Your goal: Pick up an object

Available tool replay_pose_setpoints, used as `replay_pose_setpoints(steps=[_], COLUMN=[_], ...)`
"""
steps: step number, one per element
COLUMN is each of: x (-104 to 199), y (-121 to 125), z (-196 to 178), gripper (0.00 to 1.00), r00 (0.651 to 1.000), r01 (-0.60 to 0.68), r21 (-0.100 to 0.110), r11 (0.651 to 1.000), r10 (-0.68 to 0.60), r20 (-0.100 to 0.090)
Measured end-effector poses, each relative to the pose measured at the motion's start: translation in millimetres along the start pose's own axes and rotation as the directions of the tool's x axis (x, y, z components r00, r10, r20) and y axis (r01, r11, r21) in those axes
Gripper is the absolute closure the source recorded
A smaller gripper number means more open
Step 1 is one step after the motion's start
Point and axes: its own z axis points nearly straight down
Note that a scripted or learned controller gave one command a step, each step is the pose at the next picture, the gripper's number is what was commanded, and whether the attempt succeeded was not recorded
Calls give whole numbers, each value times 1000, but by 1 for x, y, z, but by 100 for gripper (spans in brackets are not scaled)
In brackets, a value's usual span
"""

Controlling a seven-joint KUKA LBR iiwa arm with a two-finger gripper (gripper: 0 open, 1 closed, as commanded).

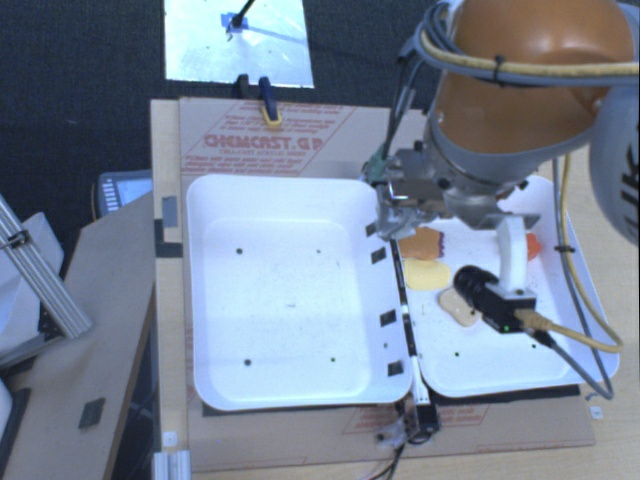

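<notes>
The right bin (500,368) holds several small things. An orange-brown piece (426,242) lies at its near-left part, with a flat yellow piece (428,275) just below it and a pale tan piece (460,312) lower still. A red-orange thing (534,246) peeks out at the right, partly hidden by the arm. My gripper (398,218) hangs low over the right bin's left rim, right beside the orange-brown piece. The big orange wrist dome (530,48) covers the bin's back part.
The left bin (290,288) lies beside the right one, with a row of dark clips (388,318) along the shared edge. Both rest on a cardboard sheet (265,138). A shiny metal plate (238,28) lies behind, and an aluminium rail (40,278) stands at the left.
</notes>
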Motion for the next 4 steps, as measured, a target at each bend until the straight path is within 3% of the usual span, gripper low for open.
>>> replay_pose_setpoints(steps=[1,3,4], x=[20,86,26], y=[0,55,2], z=[-82,-122,-129], gripper=[100,100,100], r00=[1000,1000,1000], r01=[0,0,-10], r21=[-2,2,7], r11=[1000,1000,1000], r10=[0,0,10], r20=[-1,1,2])
